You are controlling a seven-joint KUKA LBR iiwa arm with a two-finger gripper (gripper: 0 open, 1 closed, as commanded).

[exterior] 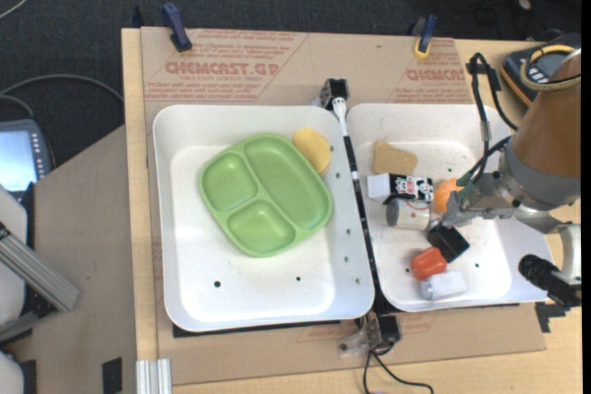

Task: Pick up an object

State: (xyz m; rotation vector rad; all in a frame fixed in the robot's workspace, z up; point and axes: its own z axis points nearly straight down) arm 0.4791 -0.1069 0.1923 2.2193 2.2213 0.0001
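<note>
Presently, your stock for this pick, largest item first.

1. Bench (277, 60): brown board, spans the frame's middle.
2. Left bin (175, 226), centre-left; right bin (489, 286), centre-right. They touch along the middle seam.
3. Arm (549, 143): enters at right-centre and leans down into the right bin.
4. Green divided plate (263, 194): lies flat in the left bin, well apart from the arm.
5. Gripper (455, 221): low over the right bin's middle, among the small goods. You cannot tell whether it is clenched or released, and nothing can be seen clamped in it.
6. Tan block (395, 159): upper part of the right bin.
7. Yellow lump (313, 149): left bin, touching the plate's upper-right rim.
8. Black-and-white carton (408, 188): just left of the gripper.
9. Black piece (450, 242): directly under the gripper. You cannot tell whether it is a loose item or part of the tool.
10. Red object (428, 264): just below the black piece.
11. Pale object (445, 286): near the bin's lower edge.
12. Orange ball (445, 194): just beside the gripper, upper side.

Progress, as a judgement: the approach looks done and a candidate sits within reach. The grasp is unconfirmed and the lift remains; every item rests in its bin.
</note>
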